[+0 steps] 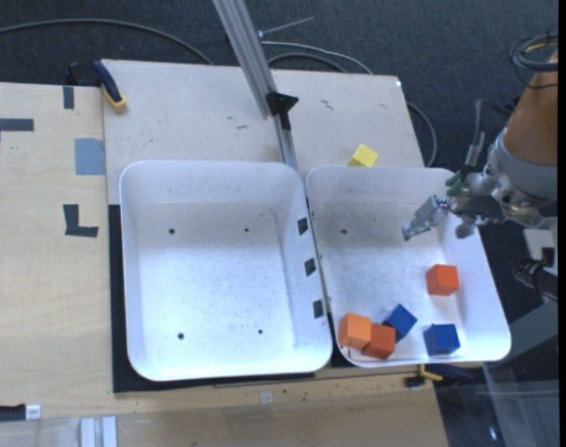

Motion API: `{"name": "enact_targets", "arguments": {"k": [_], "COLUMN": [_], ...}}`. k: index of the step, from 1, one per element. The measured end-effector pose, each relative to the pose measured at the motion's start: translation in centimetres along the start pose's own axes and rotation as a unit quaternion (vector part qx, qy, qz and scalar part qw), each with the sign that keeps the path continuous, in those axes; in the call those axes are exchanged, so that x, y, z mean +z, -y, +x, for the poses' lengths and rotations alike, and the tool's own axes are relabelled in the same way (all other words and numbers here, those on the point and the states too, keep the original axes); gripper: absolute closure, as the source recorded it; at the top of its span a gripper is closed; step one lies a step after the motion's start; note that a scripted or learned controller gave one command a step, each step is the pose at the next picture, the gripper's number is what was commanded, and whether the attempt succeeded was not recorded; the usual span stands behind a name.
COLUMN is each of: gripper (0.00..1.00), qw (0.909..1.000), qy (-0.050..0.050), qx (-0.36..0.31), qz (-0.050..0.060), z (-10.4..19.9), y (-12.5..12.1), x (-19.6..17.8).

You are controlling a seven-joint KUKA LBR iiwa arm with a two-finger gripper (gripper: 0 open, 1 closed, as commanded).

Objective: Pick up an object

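Five cubes in the right bin [376,250], nothing yet lifted. Gripper [441,225] at about 2 o'clock of that bin, above the floor, fingers apparently apart, with only white bin floor between them.

Nearest target: lone orange cube [441,279], just beside the gripper at its 6 o'clock, free on all sides. Further away, toward 7 o'clock of the bin, a tight group: second orange cube [356,328] touching a red-orange cube [380,342], with a blue cube [400,321] pressed against them. Another blue cube [440,339] at 6 o'clock, close to the front rim. Outside, at 12 o'clock of the bin, a yellow block [364,155] on the bench, probably out of play.

Possible failures from here, as a judgement only:
- closing too high or off centre on the lone cube, so pushing it toward the wall at 3 o'clock instead of gripping
- descending on the group, where no gap for a finger between touching cubes, so jamming or scattering
- going for the blue cube near the rim, with risk of striking the bin wall
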State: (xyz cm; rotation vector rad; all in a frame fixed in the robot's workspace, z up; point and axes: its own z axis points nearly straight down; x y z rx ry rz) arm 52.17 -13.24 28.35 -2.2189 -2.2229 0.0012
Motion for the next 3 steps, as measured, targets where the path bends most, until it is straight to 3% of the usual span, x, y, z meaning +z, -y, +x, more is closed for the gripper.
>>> {"name": "enact_targets", "arguments": {"k": [1, 2, 3], "gripper": [0.0, 0.0, 0.0], "qw": [1.0, 0.9999, 1.0], "qy": [0.001, 0.006, 0.002], "qx": [0.002, -0.001, -0.001], "qz": [0.003, -0.012, -0.005], "z": [-6.2, -7.6, -6.4], "y": [-1.9, -0.1, -5.2], "x": [9.4, 16.6, 1.7]}}
